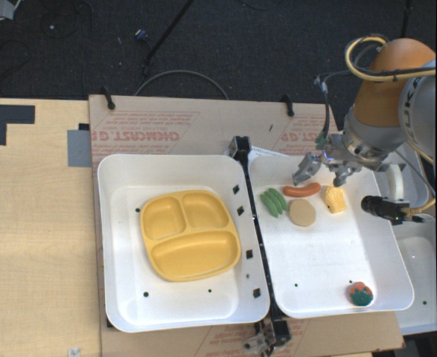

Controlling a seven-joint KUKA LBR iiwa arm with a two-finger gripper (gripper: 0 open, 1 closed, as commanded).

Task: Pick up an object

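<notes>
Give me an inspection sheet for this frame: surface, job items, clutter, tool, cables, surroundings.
Surface: two white bins side by side, left bin and right bin, on a cardboard sheet.
Job's things: in the right bin, green pod, sausage, corn piece and tan disc clustered at the far end; red and green ball at the near right corner.
Clutter: yellow divided tray in the left bin.
Tool: tool open, above the sausage, gripping nothing.
Cables: yellow hose looped at the arm; dark cables on the floor.
Surroundings: wooden bench, dark floor behind.
</notes>
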